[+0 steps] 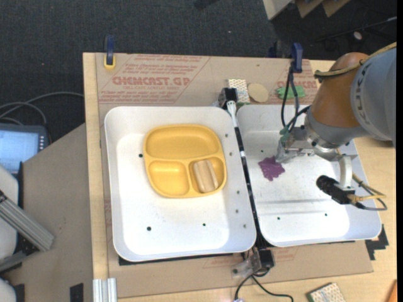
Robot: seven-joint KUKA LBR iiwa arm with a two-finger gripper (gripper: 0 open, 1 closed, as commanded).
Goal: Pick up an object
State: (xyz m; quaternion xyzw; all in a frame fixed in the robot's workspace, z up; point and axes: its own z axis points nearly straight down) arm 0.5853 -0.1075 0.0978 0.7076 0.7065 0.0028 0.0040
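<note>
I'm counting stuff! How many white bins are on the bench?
2. The left bin holds a yellow plate. The right bin sits right beside it and holds a purple thing. I don't think any more are hidden.

Divided plate [182, 142] in the left bin [170, 225], small lump [272, 168] in the right bin [302, 222].

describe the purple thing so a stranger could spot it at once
Find the white bin on the view's right, where the grey arm reaches in. Toward its left wall, just under the tool in the picture, lies a small purple lump. It is the only purple thing there; the neighbouring bin holds a yellow divided plate with a tan block.
</note>
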